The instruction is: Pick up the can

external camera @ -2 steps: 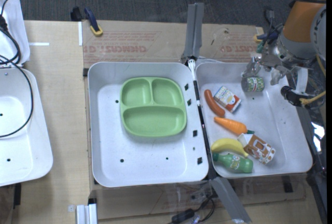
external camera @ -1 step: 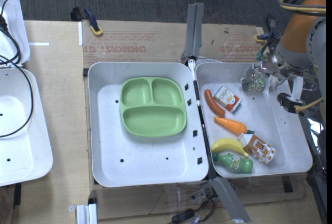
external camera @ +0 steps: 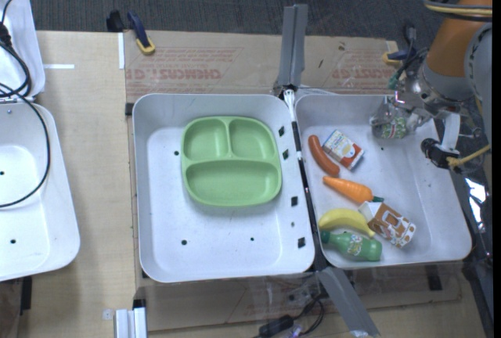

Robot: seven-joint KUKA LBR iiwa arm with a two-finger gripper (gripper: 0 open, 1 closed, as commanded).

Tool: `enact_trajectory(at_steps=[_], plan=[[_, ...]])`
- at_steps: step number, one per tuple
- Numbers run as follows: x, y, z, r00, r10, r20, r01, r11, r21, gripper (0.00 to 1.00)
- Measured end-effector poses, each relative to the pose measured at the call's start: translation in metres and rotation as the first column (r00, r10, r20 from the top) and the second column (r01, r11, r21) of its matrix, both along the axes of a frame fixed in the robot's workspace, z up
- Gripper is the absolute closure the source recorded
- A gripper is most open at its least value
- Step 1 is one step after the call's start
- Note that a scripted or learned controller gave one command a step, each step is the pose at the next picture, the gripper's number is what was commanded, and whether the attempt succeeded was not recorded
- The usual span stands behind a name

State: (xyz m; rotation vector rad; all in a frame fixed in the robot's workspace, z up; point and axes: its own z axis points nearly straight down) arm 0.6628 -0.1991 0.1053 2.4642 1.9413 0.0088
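Right bin (external camera: 438, 211): arm bent over far corner, tool (external camera: 394, 124) gripping can (external camera: 389, 127).

Light green divided plate (external camera: 232, 162) | white bins (external camera: 156, 195) | orange carrot (external camera: 348, 188) | yellow banana (external camera: 344, 220) | green bottle (external camera: 354, 245) | red sausage (external camera: 322, 156)

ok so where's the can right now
In the camera view the can sits at the far right corner of the right bin, under the tool, beyond the small carton.
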Motion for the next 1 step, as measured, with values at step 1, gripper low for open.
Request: enact_trajectory(at_steps=[1], plan=[[-0.0036, 0.0584, 0.1058, 1.000, 0.006, -0.010, -0.006, 1.000, -0.001, 1.00]])
